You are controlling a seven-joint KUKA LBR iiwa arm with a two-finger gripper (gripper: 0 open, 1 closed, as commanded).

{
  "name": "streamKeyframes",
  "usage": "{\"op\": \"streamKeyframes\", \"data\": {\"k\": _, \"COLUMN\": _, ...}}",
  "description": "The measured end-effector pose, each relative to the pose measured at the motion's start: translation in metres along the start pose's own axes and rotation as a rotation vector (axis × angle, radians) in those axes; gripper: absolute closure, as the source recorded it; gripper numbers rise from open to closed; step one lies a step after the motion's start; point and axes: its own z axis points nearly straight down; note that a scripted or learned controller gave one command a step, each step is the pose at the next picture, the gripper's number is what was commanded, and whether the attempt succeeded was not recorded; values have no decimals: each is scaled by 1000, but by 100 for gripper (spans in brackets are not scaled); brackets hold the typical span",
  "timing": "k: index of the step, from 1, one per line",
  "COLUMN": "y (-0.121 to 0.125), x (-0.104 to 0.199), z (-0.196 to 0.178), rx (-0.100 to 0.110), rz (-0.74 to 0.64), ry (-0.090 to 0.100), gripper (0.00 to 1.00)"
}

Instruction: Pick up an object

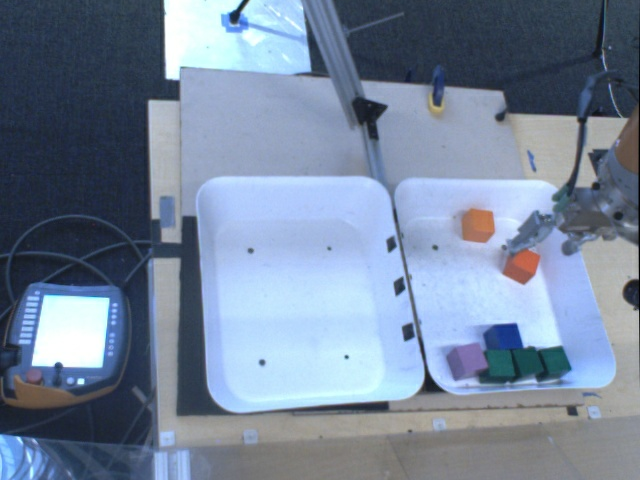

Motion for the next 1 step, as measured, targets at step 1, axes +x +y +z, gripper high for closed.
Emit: {"op": "streamKeyframes", "data": {"k": 1, "y": 0, "x": 0, "z": 0, "rx": -1, "rz": 1, "ry": 0, "gripper": 0}}
